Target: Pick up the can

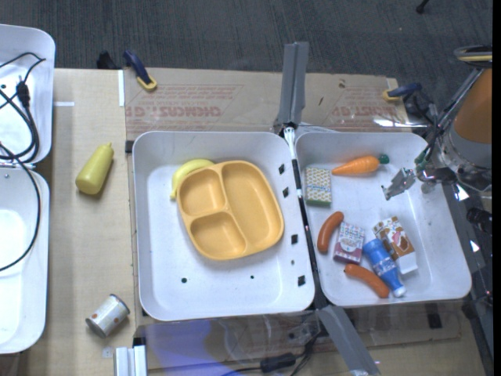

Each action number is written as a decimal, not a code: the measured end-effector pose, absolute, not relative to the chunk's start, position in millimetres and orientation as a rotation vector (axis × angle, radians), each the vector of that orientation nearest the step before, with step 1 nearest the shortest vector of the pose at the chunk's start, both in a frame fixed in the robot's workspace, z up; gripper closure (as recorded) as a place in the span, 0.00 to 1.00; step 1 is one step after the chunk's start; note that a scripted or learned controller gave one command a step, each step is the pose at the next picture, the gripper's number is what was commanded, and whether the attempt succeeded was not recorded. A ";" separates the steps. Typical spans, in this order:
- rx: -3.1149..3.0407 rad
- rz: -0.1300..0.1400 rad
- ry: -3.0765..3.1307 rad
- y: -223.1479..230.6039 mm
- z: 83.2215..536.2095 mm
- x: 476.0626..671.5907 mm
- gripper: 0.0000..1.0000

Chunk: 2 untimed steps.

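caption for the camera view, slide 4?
Gripper hovers over the right bin; the can lies on the bench outside both bins, left of the left bin.

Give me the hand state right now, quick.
Hand: over the right bin, nothing visibly held; open or shut cannot be told. Can lies on the bench outside the bins.

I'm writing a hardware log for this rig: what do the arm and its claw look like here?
At the right edge, the arm shows an orange, rounded segment. Below it sit dark and silvery wrist parts with thin cabling. The claw is small, grey metal, angular, over the right bin.
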State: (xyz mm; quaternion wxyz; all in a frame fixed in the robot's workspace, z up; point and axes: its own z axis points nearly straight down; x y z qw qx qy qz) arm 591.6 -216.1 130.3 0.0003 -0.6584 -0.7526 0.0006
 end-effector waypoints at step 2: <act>-2.169 -0.012 -2.262 -212.8 91.4 589.5 0.00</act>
